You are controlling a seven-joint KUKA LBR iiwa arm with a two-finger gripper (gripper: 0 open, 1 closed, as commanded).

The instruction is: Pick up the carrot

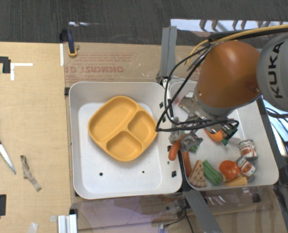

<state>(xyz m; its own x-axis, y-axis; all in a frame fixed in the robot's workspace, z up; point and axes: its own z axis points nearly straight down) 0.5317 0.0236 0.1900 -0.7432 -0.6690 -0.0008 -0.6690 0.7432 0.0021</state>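
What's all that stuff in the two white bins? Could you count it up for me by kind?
Divided yellow plate, left bin: 1
Carrot, right bin: 1
Sausages: 2
Sandwich wedge: 1
Green vegetable: 1
Tomato: 1
Small cans: 2
Yellow cheese piece: 1
Total: 10, though the arm hides part of the right bin.

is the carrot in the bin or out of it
In: the carrot lies inside the right bin, just under the arm's orange band.

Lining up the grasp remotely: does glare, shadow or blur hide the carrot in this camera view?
Camera view: even light, no strong glare on the right bin; the carrot is sharp but partly covered by black cables and shaded by the arm; the gripper looks dark and cluttered.
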